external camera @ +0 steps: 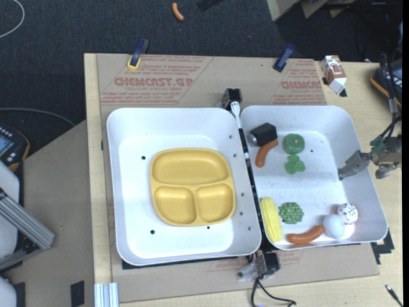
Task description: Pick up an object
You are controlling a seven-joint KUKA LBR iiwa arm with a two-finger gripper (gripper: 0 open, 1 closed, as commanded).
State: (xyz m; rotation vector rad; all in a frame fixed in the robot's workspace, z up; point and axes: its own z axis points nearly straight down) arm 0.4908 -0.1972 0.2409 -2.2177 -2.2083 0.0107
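The left bin (121, 171) is holding a yellow divided tray (192, 185); the right bin (358, 165) is holding toy food; gripper (367, 162) state indeterminable.

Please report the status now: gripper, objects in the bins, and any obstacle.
Gripper at right bin's right rim, nothing between its fingers. Toy foods lie loose in that bin. Yellow tray in left bin. No obstacle seen.

The brown cardboard sheet (192, 75) under the bins carries red print — "CHEMCAST G P" reads clearly along its upper left. A second red block at upper right looks like the same brand — too foreshortened to read surely.
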